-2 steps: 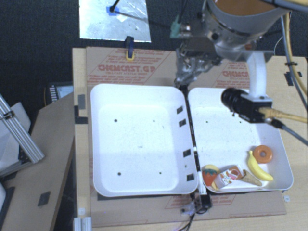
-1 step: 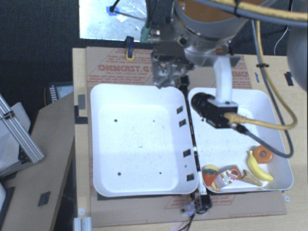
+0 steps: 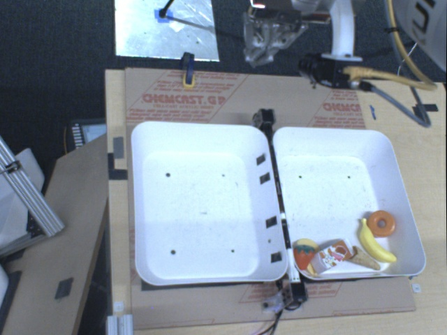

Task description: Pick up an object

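My gripper [image 3: 264, 44] hangs high at the top of the camera view, above the back edge of the bench and well away from the objects. In the right bin [image 3: 335, 152] several small toys lie along the near edge: a yellow banana [image 3: 376, 243], an orange donut-shaped piece [image 3: 381, 222], a red and orange fruit [image 3: 304, 254], a white and red packet [image 3: 332, 255] and a tan cone-like piece [image 3: 363, 259]. Nothing is seen between the gripper's fingers.
The left bin [image 3: 199, 201] sits beside the right one, joined by a black-clipped divider [image 3: 276, 187]. Brown cardboard [image 3: 209, 96] lies under both bins. A shiny metal sheet [image 3: 166, 19] lies at the back left, and cables [image 3: 377, 79] run at the back right.
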You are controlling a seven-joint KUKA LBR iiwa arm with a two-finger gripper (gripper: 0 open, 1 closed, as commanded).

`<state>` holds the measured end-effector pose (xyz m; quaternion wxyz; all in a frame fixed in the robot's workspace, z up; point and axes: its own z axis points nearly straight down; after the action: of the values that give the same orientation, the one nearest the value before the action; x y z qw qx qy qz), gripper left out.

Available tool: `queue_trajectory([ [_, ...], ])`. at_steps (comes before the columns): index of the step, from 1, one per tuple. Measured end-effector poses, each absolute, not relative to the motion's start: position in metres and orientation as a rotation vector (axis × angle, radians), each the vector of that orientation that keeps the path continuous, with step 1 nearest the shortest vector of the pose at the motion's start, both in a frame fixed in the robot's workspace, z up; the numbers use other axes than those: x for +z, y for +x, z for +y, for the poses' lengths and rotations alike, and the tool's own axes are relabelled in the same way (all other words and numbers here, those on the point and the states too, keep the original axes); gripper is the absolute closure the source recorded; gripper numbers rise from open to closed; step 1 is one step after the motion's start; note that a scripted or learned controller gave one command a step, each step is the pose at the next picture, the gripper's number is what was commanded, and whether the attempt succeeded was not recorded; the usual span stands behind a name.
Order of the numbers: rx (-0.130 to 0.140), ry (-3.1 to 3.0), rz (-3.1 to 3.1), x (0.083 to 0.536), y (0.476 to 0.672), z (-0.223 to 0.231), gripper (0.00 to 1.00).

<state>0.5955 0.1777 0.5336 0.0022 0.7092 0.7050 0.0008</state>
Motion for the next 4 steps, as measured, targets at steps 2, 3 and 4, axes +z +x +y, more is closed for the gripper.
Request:
queue_trajectory([
  [2, 0.004, 2.215, 2.226, 0.535, 0.569, 0.235, 1.00],
  [3, 0.002, 2.221, 2.221, 0.536, 0.535, 0.202, 1.00],
  [4, 0.003, 2.213, 2.231, 0.535, 0.517, 0.236, 1.00],
])
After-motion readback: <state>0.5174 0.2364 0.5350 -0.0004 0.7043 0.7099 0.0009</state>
